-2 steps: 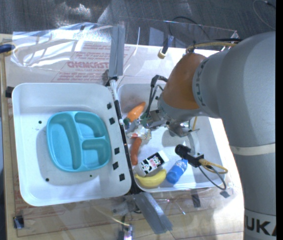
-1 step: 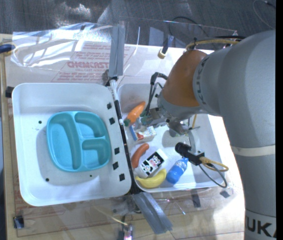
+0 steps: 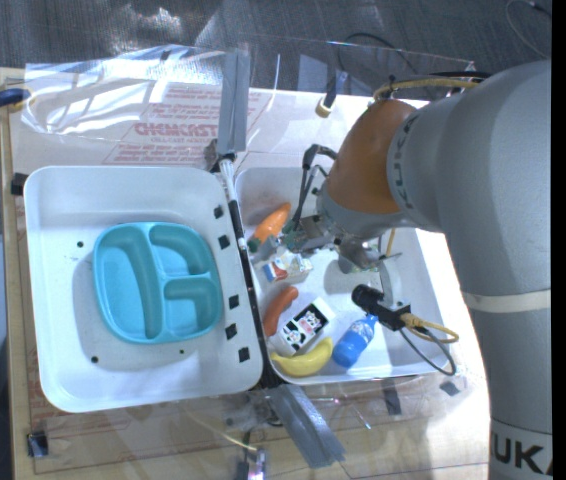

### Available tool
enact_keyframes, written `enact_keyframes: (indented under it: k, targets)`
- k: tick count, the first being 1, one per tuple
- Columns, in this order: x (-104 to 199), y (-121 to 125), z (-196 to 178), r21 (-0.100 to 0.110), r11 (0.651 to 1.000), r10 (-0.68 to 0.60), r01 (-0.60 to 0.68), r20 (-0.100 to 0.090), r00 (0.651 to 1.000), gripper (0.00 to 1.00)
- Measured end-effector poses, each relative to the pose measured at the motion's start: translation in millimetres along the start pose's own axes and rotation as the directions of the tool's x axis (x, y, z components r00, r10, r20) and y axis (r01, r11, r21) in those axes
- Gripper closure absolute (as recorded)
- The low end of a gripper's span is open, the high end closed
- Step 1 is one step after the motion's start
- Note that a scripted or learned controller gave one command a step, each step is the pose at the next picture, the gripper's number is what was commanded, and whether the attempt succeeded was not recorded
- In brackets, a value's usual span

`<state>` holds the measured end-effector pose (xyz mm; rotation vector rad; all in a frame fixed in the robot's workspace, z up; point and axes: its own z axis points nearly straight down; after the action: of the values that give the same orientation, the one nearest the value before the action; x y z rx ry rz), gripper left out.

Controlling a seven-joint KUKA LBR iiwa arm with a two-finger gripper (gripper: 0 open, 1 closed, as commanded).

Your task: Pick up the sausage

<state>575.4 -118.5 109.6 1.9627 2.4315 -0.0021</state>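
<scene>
Right bin (image 3: pixel 418 268) holds short reddish-orange sausage (image 3: pixel 279 308).

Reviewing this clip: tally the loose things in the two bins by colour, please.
Orange: 1, carrot
Red: 1, sausage
Yellow: 1, banana
Blue: 2, bottle, divided plate
Black and white: 1, carton
Mixed colours: 1, small item under the gripper
Total: 7

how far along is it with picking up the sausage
Done: the arm has reached into the right bin, with the gripper low over the toys near the carrot. In hand: nothing that can be seen; the sausage lies on the bin floor beside the banana and blue bottle, apart from the gripper. Left: move over the sausage, close on it and lift.
</scene>
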Motion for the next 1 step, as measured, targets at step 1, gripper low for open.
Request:
enact_keyframes:
  k: [1]
  targets:
    - [4.7,-48.9,11.2,-0.002,0.985,-0.171,0.171,0.009,0.985,0.0]
